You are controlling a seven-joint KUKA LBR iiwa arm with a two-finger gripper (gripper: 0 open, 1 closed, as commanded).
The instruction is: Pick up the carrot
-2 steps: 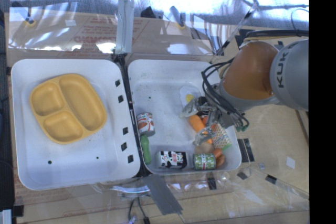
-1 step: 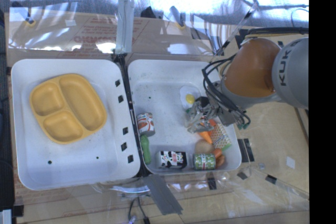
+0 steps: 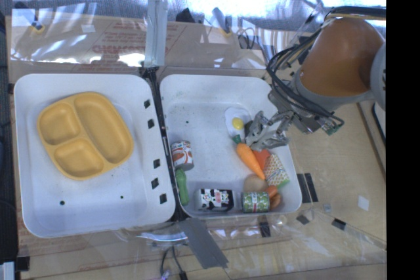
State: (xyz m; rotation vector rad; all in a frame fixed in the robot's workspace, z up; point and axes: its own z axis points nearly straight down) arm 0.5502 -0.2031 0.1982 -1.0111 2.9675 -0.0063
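Two white bins sit on the desk; in the right one the hand (image 3: 264, 132), grip state unclear, hangs just above the carrot (image 3: 250, 160), whose crowding neighbours could spoil a clean grasp

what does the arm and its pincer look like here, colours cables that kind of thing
The arm is grey with a broad, rounded orange band above the wrist. A bundle of black cables loops along its left side down to the wrist. The pincer is a small metallic grey mechanism with thin fingers and linkages.
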